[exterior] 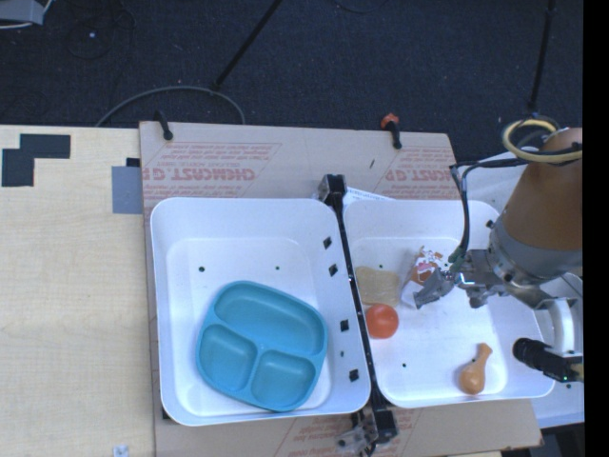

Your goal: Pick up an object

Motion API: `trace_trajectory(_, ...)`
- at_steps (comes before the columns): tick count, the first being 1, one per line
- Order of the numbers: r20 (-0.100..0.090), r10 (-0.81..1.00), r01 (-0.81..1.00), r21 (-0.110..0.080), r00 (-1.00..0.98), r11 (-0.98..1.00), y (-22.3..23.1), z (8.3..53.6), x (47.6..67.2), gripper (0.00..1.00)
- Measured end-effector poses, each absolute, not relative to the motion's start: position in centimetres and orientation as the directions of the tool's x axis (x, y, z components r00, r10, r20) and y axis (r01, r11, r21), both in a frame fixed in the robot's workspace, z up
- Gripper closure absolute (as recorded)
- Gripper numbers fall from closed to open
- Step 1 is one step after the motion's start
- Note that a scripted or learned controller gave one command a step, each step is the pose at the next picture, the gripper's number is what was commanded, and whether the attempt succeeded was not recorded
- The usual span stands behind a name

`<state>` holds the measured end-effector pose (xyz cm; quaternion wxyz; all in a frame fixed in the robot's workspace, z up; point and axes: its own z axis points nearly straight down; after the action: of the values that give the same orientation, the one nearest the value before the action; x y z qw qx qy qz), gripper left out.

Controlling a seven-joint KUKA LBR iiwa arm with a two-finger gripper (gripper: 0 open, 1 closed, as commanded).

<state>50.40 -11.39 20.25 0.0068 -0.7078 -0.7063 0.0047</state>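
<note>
The right bin (447, 393) holds a red-orange ball (382, 321), a tan flat piece (377, 285), a small red-and-white packet (425, 264) and an orange gourd-shaped toy (474, 370). My gripper (430, 289) hangs over the middle of this bin, just below the packet and right of the ball. Nothing can be seen between its fingers. The arm comes in from the right.
The left bin (181, 255) carries a blue divided plate (264, 344). A black divider with clips (344, 284) runs between the bins. Cardboard (285, 165) lies under both. Cables loop beside the arm at the right.
</note>
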Motion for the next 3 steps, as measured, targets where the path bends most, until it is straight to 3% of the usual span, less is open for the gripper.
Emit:
trace_trajectory(1, 0.001, 1.0, 1.0, -0.005, 0.0, 0.0, -11.4, 20.8, 50.7, 0.0)
trace_trajectory(3, -0.004, 1.0, 1.0, -0.005, 0.004, -0.004, -11.7, 11.3, 50.5, 0.0)
